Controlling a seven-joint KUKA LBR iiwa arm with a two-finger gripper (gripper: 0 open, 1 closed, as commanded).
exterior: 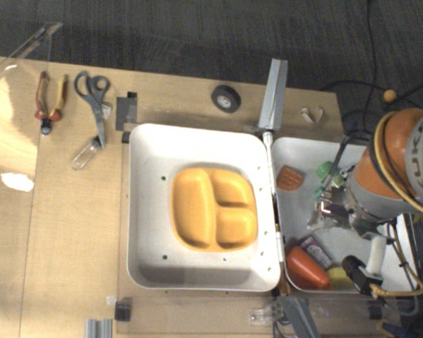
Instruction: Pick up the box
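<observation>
Box [319, 251], the small dark one, lies flat near the right bin's [299, 208] front beside a red thing [305, 268], gripper [328, 208] hanging close by, probably lining up, can't tell how wide it's set.

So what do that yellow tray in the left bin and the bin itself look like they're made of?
The yellow tray looks like moulded plastic: rounded compartments, a smooth, slightly glossy surface with soft highlights. The left bin looks like thin white plastic or painted sheet with a matte finish, rounded corners and small holes; which one, I can't tell.
</observation>
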